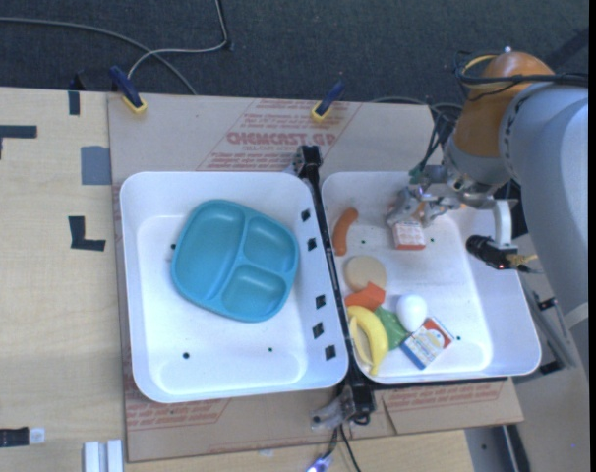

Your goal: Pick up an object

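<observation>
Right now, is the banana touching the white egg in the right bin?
Apart. The camera view shows the banana left of the egg, with a green piece lying between them.

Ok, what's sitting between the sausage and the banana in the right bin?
In the camera view, a tan round cookie and an orange piece lie between the sausage and the banana.

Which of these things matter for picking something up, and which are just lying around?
In play: pincer; small red and white carton just under it, in the right bin.

Lying about: sausage, banana, white egg, second carton, blue divided plate in the left bin.
</observation>
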### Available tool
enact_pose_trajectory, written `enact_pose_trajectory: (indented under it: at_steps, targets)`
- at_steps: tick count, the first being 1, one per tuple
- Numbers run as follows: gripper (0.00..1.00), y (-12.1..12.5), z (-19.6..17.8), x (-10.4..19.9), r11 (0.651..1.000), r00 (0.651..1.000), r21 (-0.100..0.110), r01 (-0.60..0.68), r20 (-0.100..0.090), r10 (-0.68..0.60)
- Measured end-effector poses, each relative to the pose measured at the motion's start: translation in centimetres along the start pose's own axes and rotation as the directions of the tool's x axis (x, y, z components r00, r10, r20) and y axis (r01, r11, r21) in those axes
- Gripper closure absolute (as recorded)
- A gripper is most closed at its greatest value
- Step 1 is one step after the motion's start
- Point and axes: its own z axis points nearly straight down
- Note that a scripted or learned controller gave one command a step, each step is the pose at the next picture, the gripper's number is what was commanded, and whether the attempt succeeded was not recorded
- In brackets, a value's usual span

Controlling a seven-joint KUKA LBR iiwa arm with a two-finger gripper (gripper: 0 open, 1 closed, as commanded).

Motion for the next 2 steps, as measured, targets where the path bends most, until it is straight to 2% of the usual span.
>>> enact_pose_trajectory:
  at_steps: [1,2]
  targets:
    - [1.00,0.1,-1.4,6.2,1.000,1.000,-0.006,0.000,-0.003,0.000]
    - [1.00,-3.6,-9.0,11.1,1.000,1.000,-0.007,0.001,-0.003,-0.001]
